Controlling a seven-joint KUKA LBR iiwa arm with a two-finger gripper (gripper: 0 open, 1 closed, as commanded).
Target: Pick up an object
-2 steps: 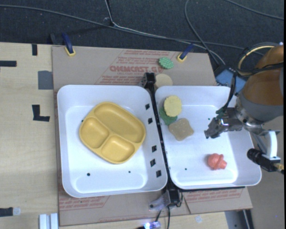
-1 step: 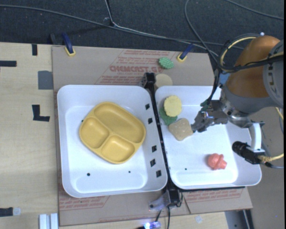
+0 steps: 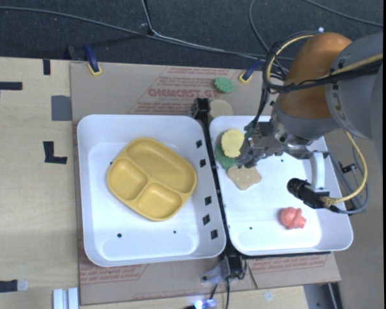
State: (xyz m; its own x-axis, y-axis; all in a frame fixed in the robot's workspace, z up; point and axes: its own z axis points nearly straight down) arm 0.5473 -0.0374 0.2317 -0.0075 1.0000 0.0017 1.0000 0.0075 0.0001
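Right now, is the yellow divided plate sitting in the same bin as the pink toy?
No, the yellow divided plate lies in the left bin, while the pink toy lies in the right bin.

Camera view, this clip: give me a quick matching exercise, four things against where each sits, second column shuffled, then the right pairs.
Things:
1. yellow divided tray
2. pink toy
3. green knobbly piece
4. tan flat piece

Places:
A. on the cardboard above the bins
B. right bin, near its lower right corner
C. left bin, lying in its middle
D. right bin, left part, just below the gripper

Pairs: 1-C, 2-B, 3-A, 4-D
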